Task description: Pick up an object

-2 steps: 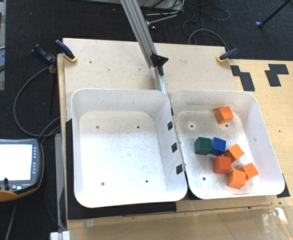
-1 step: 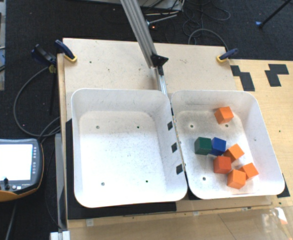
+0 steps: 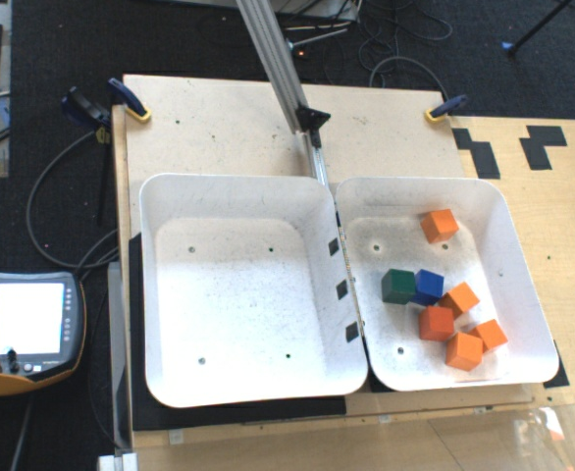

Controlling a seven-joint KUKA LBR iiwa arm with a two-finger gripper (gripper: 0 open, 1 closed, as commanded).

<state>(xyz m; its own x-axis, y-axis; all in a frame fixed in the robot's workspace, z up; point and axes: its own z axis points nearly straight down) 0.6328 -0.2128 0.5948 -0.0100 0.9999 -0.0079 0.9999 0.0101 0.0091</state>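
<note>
Several small cubes lie in the right bin (image 3: 523, 263). An orange cube (image 3: 440, 225) sits alone toward the back. A green cube (image 3: 398, 287) and a blue cube (image 3: 429, 284) touch side by side near the bin's middle. In front of them cluster a small orange cube (image 3: 462, 297), a red-orange cube (image 3: 436, 322), and two orange cubes (image 3: 464, 350) (image 3: 492, 335) near the front right corner.
The left bin (image 3: 155, 263) adjoins the right one along a shared middle rim with black markers. A metal pole (image 3: 273, 47) slants over the bench's back. Clamps (image 3: 129, 101) (image 3: 446, 108) grip the board's rear corners. A teach pendant (image 3: 27, 330) lies at far left.
</note>
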